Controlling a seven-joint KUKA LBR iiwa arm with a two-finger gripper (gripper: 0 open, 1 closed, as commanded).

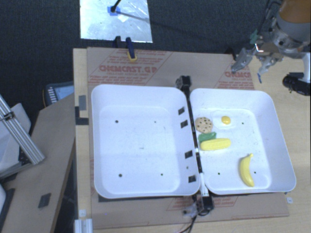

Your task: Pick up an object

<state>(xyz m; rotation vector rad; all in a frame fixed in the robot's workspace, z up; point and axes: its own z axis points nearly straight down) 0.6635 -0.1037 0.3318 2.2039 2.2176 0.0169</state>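
Observation:
The right bin [272,130] holds a round chocolate-chip cookie [203,124], a small fried egg with a yellow yolk [226,120], a yellow corn cob with green husk [214,142] and a yellow banana [246,170]. My gripper [251,64] hangs at the upper right, above the bench behind the right bin's far edge, well apart from all of them. Its two fingers [241,61] are spread with nothing between them.
The left bin [141,140] sits beside the right one, joined by a black hinge strip [192,140]. A shiny metal sheet [115,12] lies at the back. An aluminium rail [17,135] and a side table stand at the left.

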